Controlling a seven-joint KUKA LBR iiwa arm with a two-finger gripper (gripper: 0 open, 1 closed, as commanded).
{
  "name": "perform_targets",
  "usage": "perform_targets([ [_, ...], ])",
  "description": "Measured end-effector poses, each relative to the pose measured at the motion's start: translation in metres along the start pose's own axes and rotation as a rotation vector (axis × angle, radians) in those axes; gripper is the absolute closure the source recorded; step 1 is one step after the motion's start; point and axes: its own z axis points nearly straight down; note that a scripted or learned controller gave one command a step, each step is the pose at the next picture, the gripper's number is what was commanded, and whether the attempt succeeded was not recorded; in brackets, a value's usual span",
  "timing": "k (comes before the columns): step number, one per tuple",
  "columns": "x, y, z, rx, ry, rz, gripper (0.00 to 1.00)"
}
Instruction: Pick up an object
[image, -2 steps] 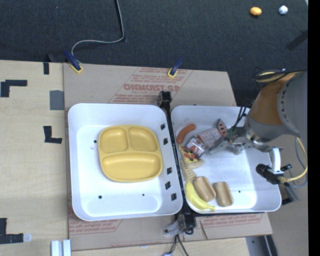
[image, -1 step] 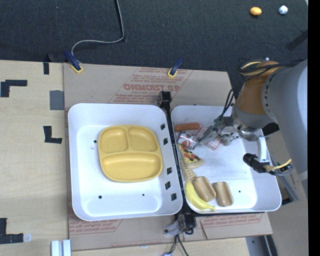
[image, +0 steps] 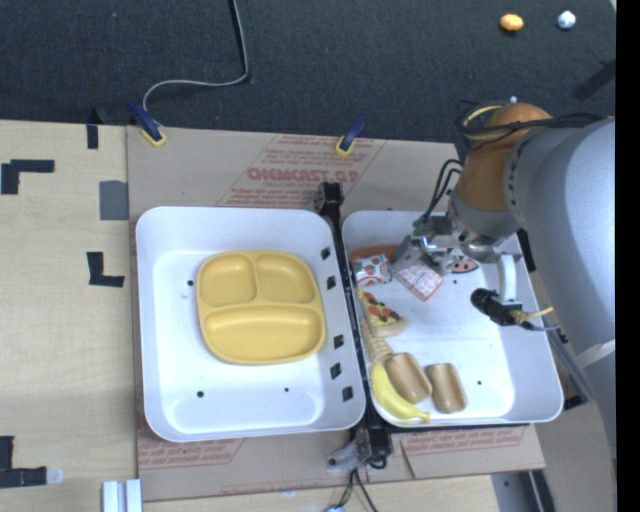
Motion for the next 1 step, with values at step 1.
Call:
perform_targets([
  [1, 0.0256, 0.0230, 0.0011, 0.006, 0.005, -0.001, 0.00],
])
